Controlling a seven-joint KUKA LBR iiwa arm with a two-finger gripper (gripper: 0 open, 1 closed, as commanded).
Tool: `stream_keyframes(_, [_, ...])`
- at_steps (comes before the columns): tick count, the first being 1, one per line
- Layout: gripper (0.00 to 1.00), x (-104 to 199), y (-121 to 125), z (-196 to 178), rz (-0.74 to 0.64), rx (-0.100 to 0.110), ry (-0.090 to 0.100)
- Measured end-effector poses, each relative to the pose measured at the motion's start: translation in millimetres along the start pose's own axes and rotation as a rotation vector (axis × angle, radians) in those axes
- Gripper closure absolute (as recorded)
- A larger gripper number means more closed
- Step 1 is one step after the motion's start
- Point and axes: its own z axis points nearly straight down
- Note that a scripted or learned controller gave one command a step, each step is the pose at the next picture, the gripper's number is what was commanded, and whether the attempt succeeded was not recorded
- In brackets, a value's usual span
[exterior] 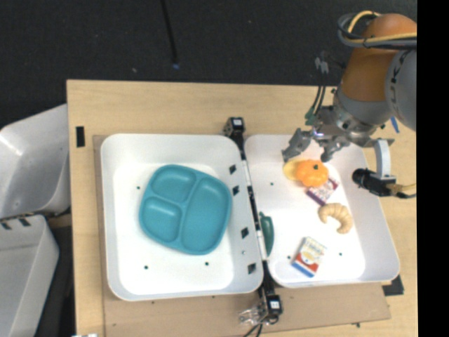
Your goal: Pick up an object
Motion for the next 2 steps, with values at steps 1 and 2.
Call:
stream_keyframes(1, [0.00,0.3,2.5,-8.6,-0.002,-0.015,-0.001])
stream_keyframes(2, [0.00,-1.0,3.5,54.8,0.000,-0.009,-0.002])
